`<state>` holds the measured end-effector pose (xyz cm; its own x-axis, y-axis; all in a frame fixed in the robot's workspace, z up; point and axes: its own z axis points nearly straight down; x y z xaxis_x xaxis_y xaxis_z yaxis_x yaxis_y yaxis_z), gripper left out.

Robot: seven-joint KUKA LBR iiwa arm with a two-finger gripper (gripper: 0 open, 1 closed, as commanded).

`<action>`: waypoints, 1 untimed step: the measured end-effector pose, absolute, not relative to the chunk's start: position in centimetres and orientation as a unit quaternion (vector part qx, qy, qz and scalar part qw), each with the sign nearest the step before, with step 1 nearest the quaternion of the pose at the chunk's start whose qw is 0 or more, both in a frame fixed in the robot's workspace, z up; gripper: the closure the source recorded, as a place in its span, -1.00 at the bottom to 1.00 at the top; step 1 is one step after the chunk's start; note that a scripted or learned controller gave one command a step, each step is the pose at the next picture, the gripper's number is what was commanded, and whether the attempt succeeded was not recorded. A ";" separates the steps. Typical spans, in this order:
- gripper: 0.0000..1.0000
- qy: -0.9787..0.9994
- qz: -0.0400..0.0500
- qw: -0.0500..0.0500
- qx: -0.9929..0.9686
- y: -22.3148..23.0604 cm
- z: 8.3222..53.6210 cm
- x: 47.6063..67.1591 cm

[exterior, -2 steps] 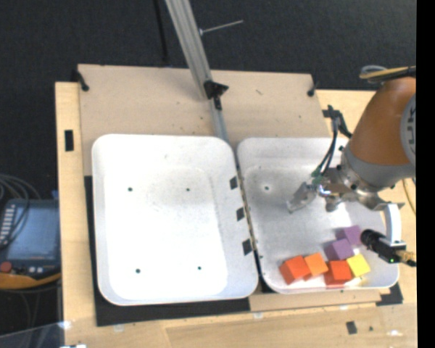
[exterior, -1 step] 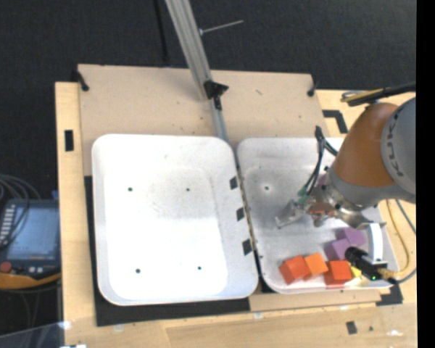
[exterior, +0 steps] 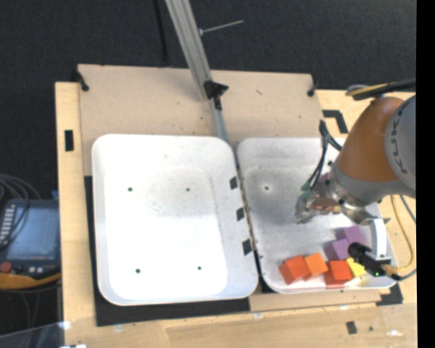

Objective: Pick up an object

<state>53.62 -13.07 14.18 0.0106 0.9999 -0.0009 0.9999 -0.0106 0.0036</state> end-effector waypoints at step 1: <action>1.00 0.703 0.002 0.004 0.711 -14.2 20.1 53.8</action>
